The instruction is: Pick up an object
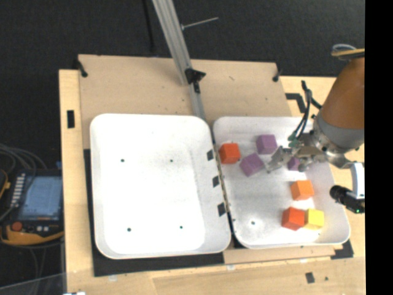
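The right bin (264, 235) holds several small blocks. Two purple blocks (266, 143) (251, 164) lie near its back left, with an orange block (229, 153) beside them by the left wall. Another orange block (301, 190) lies to the right. A red-orange block (293, 218) and a yellow block (315, 218) touch at the front right. My gripper (290, 158) hangs low over the bin's back right, with a small patch of a third purple block (294, 163) showing right under it. The arm hides most of that block.
The left bin (101, 183) stands beside the right one, their walls meeting at a row of dark clips (217, 180). A metal pole (178, 48) slants in from the back. A black fitting (344, 196) sits at the right bin's edge. A pendant (37, 201) lies off the bench's left.
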You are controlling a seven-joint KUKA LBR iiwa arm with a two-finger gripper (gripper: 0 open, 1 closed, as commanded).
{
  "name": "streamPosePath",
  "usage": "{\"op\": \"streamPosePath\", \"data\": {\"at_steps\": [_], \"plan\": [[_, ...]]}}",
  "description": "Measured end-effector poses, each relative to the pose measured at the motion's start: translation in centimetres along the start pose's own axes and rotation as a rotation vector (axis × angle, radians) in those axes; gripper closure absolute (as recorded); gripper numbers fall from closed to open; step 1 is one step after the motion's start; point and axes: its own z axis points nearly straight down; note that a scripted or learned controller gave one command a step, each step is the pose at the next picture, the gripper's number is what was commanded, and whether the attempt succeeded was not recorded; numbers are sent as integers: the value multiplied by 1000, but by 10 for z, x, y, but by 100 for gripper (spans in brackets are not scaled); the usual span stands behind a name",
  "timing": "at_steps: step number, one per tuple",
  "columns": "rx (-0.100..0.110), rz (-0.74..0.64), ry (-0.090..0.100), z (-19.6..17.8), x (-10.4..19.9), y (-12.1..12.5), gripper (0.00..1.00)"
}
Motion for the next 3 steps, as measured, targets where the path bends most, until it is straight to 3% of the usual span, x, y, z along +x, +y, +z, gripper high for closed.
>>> {"op": "streamPosePath", "data": {"at_steps": [2, 3], "plan": [[-2, 1, 0, 84, -2, -2, 0], [-11, 7, 0, 71, -2, 0, 100]]}}
